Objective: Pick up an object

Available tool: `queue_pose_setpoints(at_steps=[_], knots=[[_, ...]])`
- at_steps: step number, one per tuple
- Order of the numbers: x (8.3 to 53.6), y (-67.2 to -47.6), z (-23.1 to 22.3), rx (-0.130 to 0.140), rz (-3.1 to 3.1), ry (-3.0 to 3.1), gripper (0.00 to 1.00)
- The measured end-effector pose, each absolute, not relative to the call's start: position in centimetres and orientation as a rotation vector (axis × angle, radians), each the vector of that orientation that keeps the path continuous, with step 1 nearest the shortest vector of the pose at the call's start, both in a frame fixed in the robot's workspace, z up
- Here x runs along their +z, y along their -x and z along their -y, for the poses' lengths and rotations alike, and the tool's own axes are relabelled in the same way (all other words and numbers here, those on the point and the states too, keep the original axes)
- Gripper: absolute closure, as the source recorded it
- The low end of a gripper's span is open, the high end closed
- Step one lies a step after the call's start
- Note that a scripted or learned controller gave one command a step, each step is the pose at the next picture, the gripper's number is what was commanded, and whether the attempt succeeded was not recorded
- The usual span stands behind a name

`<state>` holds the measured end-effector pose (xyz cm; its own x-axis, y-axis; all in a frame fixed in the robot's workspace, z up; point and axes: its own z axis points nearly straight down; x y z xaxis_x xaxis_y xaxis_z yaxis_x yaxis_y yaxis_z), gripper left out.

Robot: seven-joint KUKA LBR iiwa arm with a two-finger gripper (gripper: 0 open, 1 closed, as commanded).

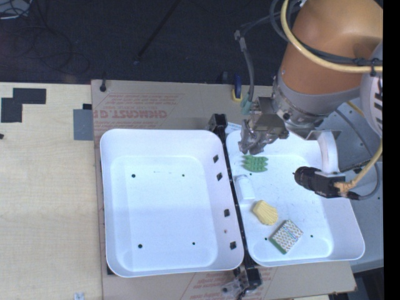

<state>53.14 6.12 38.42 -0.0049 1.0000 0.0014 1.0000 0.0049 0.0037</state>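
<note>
Figure: the bench as you saw it from above, with 12 o'clock at the far edge.

**Containers.** Two shallow white bins sat side by side on a cardboard sheet (156,108) with red print. The left bin (162,211) showed four small dark dots on its floor. The right bin (340,230) held four loose things:
- A green ridged piece (255,163) lay toward its 11 o'clock corner.
- A small white piece (245,188) lay just at 7 o'clock of the green one, close to the wall shared by the bins.
- A yellow ribbed piece (265,212) lay near the white piece, at its 5 o'clock.
- A speckled sponge with a green edge (287,235) lay near the yellow piece, at its 4 o'clock, tilted to the bin's sides.

**Surroundings.** Black clips (220,176) ran along the seam between the bins. The pale wooden bench (44,199) stretched off at 9 o'clock, with dark patches near its far edge. The orange-banded arm (331,36) reached in from 2 o'clock and covered the right bin's far corner.

**Claw.** The claw (250,147) hung just at 12 o'clock of the green ridged piece, very near it. You could not tell whether it touched that piece, nor whether it was spread or pressed together, and nothing was visibly gripped.
</note>
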Motion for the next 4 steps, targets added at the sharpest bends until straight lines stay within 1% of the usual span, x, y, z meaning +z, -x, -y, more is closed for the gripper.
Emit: queue_pose_setpoints(at_steps=[1, 2, 3, 4], knots=[[39.1, -49.6, 2.1, -0.005, -2.213, -2.230, 1.00], [40.0, -49.8, 1.7, -0.008, -2.225, -2.223, 1.00], [35.3, -51.0, -3.2, -0.009, -2.231, -2.221, 1.00], [32.7, -64.8, -11.2, 0.005, -2.227, -2.213, 1.00]])
